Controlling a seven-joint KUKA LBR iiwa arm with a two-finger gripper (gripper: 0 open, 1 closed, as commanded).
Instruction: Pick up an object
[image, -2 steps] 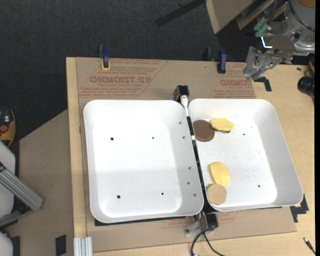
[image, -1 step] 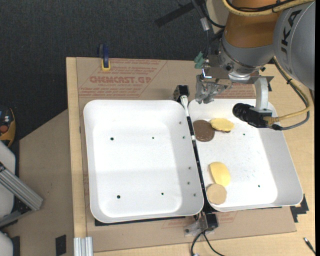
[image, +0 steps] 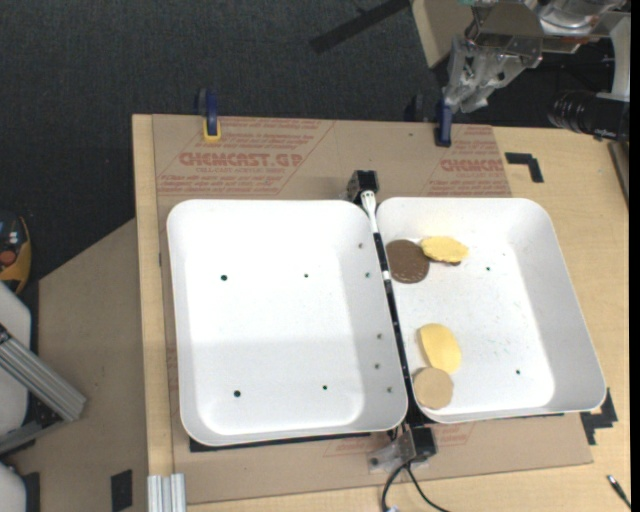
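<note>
Your end effector (image: 470, 92) hangs at the far edge of the scene, above the far rim of the worktop (image: 90, 300) and beyond the right bin (image: 540, 300); you cannot tell from this view whether it is released or clenched, and nothing shows in its grasp. The things you could pick all lie in the right bin, close to its left wall. Towards the far side, a dark brown disc (image: 406, 261) sits touching a pale yellow piece (image: 443, 249) just to its right. Nearer to you, a second yellow piece (image: 440, 346) lies with a tan disc (image: 433, 388) touching its near end. The left bin (image: 270, 320) sits beside the right one, their walls meeting along the middle. Two blue clamps (image: 209, 108) grip the worktop's far edge.
</note>
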